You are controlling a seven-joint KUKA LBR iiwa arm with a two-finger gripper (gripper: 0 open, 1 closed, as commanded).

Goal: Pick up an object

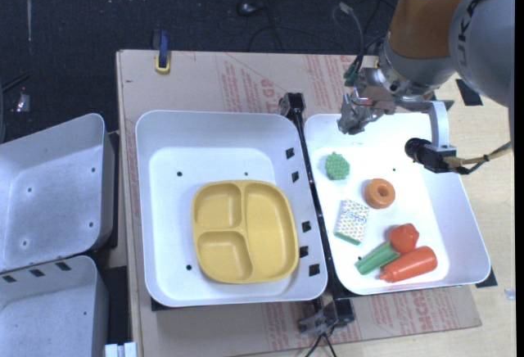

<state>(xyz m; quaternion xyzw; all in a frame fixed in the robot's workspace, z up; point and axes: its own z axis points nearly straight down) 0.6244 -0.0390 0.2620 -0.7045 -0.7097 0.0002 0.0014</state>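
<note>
Nearest the camera, at the near right corner of the right bin [458, 208], lay a carrot [409, 264], orange with a green top [376, 258] pointing left. A red tomato [404, 237] sat just beyond it, touching or nearly touching the carrot. Left of these, a small white pack with a green edge [352, 222] lay tilted, near the bin's left wall. Farther in, an orange ring [379, 193] sat about mid-bin, apart from the pack. A green knobbly piece [336, 166] lay far-left of the ring, close to the left wall.

Left bin [164, 142] held a yellow tray [244, 231] with three compartments, lying flat and slightly turned, toward the near side of the bin. Nothing was seen in its compartments.

Arm [446, 11] reached in from the far right, grey with the orange band showing large at the top right. Gripper [357, 119] hung over the far left corner of the right bin, just beyond the green piece and apart from it. Could not tell whether the fingers were open or closed; they were small and dark against the wrist. No object was seen between them. All five items in the right bin rested on the bin floor. A black fitting [430, 152] with a cable hung from the wrist over the bin's far right part.

Both bins sat on a board with red print [246, 77]; a blue and yellow clamp [164, 53] stood at its far left edge. Two more white bins [49, 183] lay off to the left.
</note>
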